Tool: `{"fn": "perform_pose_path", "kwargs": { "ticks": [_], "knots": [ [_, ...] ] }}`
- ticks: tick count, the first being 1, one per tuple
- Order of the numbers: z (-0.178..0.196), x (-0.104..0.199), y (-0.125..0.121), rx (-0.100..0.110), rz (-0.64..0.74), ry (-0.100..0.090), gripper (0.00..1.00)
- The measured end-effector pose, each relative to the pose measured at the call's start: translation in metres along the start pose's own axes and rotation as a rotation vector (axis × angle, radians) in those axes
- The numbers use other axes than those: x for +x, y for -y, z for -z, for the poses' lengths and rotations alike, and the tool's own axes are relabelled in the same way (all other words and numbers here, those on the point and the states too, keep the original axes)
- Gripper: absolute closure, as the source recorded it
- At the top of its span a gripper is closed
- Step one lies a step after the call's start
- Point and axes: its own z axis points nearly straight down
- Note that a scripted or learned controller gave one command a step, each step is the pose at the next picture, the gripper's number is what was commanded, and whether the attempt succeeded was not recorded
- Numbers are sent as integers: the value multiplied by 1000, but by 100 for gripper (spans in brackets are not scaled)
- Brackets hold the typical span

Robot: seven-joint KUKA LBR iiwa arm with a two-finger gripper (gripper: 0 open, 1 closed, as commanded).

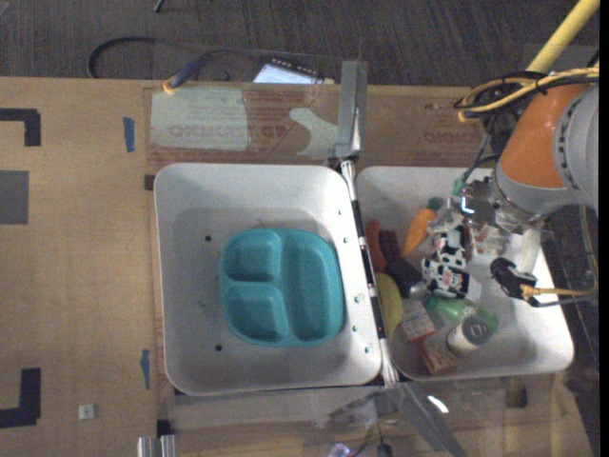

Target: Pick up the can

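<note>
bench (76, 255): tan board, we see blue tape marks and black corner marks far left of the jaws | left bin (190, 198) sits on it, left of the jaws | right bin (547, 336) beside it, touching, under the jaws | printed cardboard sheet (238, 127) behind the left bin

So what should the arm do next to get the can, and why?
Probably shift toward the near end of the right bin and lower over the can. The can stands there among clutter, while the gripper hangs farther back over the cow-patterned toy.
</note>
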Motion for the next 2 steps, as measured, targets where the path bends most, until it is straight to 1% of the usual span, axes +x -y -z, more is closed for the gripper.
{"fn": "perform_pose_path", "kwargs": {
  "ticks": [1,2],
  "knots": [
    [-2,2,-44,14,198,-7,0],
    [-12,-19,-83,31,97,-22,0]
  ]
}}
